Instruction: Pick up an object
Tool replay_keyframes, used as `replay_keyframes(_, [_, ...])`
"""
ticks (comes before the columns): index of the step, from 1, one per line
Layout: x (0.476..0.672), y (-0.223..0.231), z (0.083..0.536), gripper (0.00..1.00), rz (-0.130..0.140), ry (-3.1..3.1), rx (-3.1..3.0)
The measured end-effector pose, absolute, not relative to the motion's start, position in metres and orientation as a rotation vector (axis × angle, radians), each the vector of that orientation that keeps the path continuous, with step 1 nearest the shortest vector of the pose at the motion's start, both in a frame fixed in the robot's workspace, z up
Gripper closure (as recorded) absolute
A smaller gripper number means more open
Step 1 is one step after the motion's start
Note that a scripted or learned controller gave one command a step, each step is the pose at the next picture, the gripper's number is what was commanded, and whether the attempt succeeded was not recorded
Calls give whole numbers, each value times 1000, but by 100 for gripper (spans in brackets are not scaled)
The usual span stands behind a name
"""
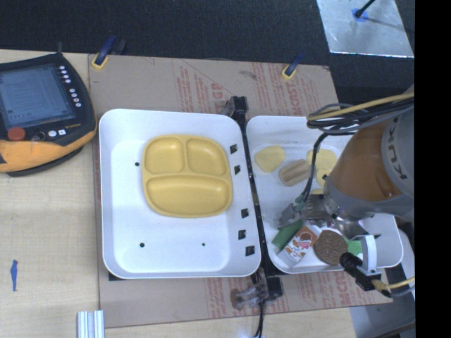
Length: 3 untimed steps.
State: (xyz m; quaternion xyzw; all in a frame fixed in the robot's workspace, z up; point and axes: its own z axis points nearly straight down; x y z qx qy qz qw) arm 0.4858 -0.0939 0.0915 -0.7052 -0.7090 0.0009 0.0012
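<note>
Camera view: arm reaches in from the right, wrist low over the right bin [266, 129]. Gripper [304, 210] sits down among the clutter near the bin's middle; can't tell whether it is spread or pinched, the wrist body hides that.

Objects relative to the gripper:
- green piece [285, 235]: just below-left, close to touching
- red-and-white packet [301, 244]: directly below, lying flat next to the green piece
- brown round disc [330, 246]: below-right, right beside the packet
- tan oblong piece [292, 172]: just above
- pale yellow round piece [268, 158]: above-left, further off
- second yellow piece [324, 165]: above-right, partly hidden behind the arm's cable and orange band

Nothing visibly between the gripper's tips.

Left bin [113, 210]: well to the gripper's left, holds a yellow three-compartment plate [187, 175] lying flat, upper-centre of the bin.

Teach pendant [39, 115] rests on the counter [42, 245] at far left.
</note>
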Motion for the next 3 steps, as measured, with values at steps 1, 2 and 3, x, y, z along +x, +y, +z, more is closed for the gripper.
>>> replay_keyframes(1, [587, -105, 123, 0, -1, -2228, -2218])
replay_keyframes(2, [528, -162, 95, 0, -7, -2232, -2223])
replay_keyframes(3, [609, -118, 93, 0, -3, -2232, -2215])
